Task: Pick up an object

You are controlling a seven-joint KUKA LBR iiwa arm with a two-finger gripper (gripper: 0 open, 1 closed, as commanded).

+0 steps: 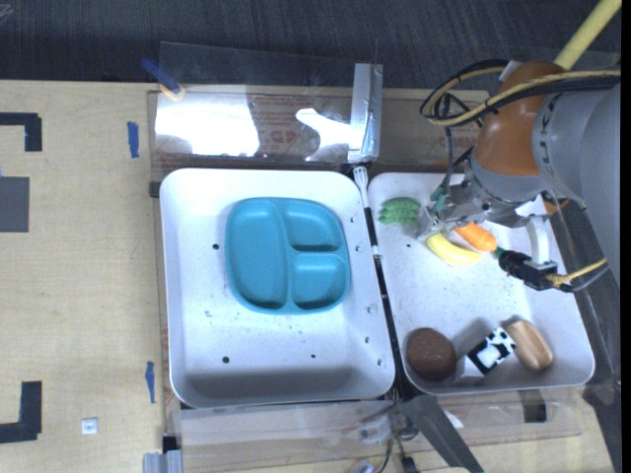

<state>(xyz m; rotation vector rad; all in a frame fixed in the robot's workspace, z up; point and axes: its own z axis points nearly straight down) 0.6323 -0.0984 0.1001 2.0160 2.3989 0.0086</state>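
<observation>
Nothing lifted yet. Hand (446,208) low at twelve o'clock in right bin (567,308), beside green toy (399,211), banana (454,249), carrot (477,236); grip impossible to tell. Grasp and lift remain.

Grey arm (587,141), orange band (513,126) above wrist, looping yellow and black cables (463,92), dark metal gripper (446,208)

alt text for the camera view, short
A grey arm's gripper reaches into the right bin, low beside a green toy, a banana and an orange piece. A brown ball, a black-and-white block and a tan piece lie nearer. The left bin holds a blue divided tray.
</observation>
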